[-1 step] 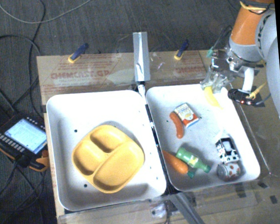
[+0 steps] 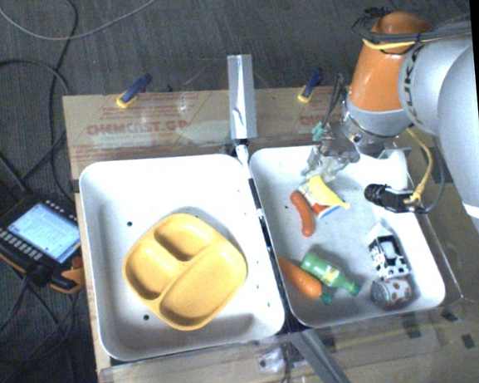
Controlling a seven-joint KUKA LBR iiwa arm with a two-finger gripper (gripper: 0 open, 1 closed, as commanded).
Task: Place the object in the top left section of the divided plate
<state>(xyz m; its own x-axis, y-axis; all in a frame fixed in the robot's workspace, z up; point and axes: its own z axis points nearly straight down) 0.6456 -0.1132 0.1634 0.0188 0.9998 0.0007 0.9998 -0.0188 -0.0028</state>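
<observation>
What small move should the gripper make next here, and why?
Probably descend slightly: the gripper hovers at the upper edge of the yellow-and-white packet in the right bin, and the yellow divided plate has nothing in it.

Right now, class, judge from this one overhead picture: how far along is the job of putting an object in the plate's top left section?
Done: nothing shows in the yellow divided plate, which sits in the left bin.
In hand: the gripper is low in the right bin, right at the yellow packet beside the sausage; a grasp cannot be confirmed.
Left: lifting an object, carrying it across, releasing it in the top left section.
</observation>
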